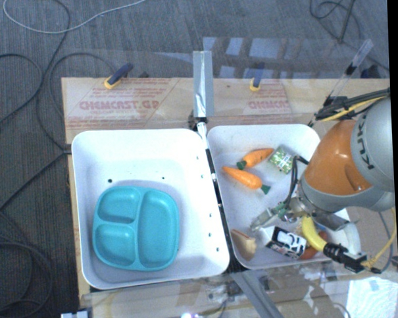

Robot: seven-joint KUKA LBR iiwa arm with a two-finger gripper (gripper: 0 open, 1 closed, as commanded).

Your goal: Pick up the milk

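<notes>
The milk [286, 242] is a small black-and-white carton lying on its side near the front wall of the right bin [222, 207]. My gripper [275, 215] hangs low over the right bin just behind the carton, at the end of the grey and orange arm [337, 165] that comes in from the right. Nothing shows between the gripper and the carton, and whether they touch is unclear.
Two orange carrots [244, 177] and a small green-and-white packet [281, 160] lie at the back of the right bin. A yellow banana [312, 232] and a red item [309, 252] sit right of the milk, a tan piece [243, 242] to its left. The left bin holds a teal divided plate [136, 227].
</notes>
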